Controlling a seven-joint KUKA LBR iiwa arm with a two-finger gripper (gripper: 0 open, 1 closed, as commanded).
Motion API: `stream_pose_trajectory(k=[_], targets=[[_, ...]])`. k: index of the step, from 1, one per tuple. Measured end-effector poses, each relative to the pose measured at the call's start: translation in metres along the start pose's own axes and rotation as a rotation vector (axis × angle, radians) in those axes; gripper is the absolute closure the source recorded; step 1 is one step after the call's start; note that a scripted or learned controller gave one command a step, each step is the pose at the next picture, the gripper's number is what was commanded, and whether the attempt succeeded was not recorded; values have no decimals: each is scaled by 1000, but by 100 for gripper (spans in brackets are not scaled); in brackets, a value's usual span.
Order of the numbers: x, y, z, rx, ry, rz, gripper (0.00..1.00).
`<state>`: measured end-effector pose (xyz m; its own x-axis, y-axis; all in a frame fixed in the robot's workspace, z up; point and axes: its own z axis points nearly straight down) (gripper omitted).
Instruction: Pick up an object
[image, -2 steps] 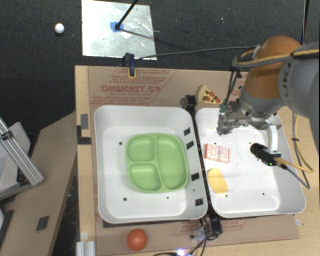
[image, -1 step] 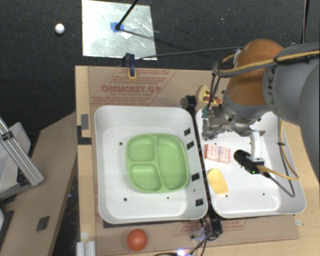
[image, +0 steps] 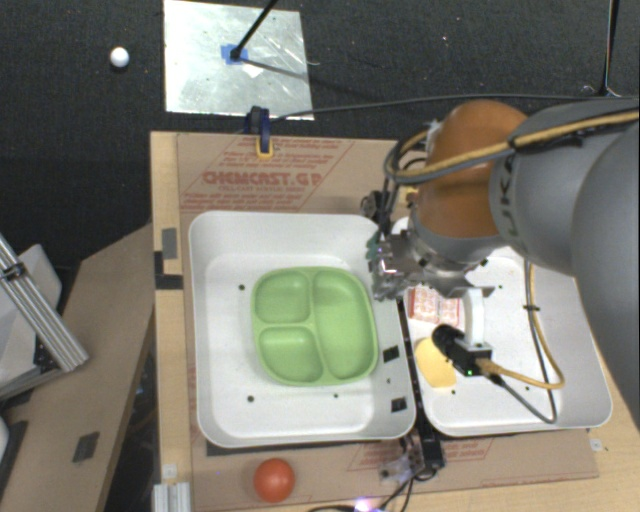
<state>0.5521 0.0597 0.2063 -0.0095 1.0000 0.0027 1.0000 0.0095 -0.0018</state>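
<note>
Since the wrist is hiding the two-finger gripper (image: 392, 270), I cannot tell whether its jaws are apart or together. The red-and-white printed flat packet (image: 432, 302) is lying just beside them, seemingly lower, so centring over it before descending is looking wise.

Arm (image: 540, 170) runs off the frame's right edge and covers much of right bin (image: 575, 400). Red-and-white packet (image: 432, 303) mostly hidden beneath it, print unreadable. Yellow object (image: 433, 368) partly covered, possibly a sponge.
</note>
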Motion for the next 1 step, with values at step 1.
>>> stream_pose_trajectory(k=[1], targets=[[45,-28,1,0,-1,1,100]])
